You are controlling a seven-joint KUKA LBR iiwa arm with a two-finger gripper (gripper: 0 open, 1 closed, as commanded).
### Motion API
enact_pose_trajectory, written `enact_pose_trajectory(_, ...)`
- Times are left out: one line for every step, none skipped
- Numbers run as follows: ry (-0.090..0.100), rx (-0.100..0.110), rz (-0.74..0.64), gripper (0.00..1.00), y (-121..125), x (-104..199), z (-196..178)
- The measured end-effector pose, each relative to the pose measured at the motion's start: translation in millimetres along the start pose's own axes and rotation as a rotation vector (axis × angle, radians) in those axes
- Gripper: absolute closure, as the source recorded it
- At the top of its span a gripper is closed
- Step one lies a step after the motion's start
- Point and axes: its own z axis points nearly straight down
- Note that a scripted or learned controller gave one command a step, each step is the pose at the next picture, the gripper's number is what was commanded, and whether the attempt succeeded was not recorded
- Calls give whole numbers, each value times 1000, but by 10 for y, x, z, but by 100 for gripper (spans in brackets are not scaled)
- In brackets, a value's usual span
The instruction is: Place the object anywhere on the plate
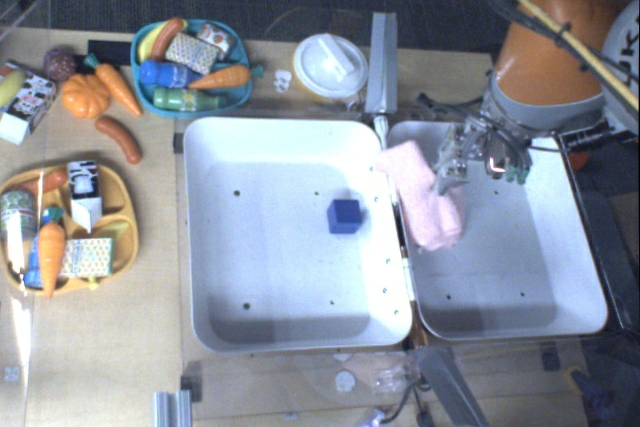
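In the camera view, we see two white bins side by side on the counter (160,245). The left bin (250,315) holds a small blue block (345,215) near its middle, well apart from every wall. A pink cloth (425,195) lies draped over the seam between the bins, mostly inside the right bin (540,295) along its left wall.

Our arm (550,35) reaches in from the right, and the pincer (465,160) hangs over the far left part of the right bin, just beside the cloth's right edge. Whether it is released or clenched we cannot tell; the metal parts blur together, and we see nothing clearly between them.

To the left of the bins sit a blue bowl (190,65) and a yellow tray (70,230), both full of toy food, with a white lid (330,65) at the far side. We cannot pick out an obvious plate.

We judge the task at its start: the object, probably the cloth given where the pincer hangs, rests unlifted. The next move calls for a descent onto the cloth, a firm pinch of its bunched fabric, then a lift.
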Motion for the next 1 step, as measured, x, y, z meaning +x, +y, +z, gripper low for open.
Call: enact_pose_trajectory(1,0,-112,100,394,177,13)
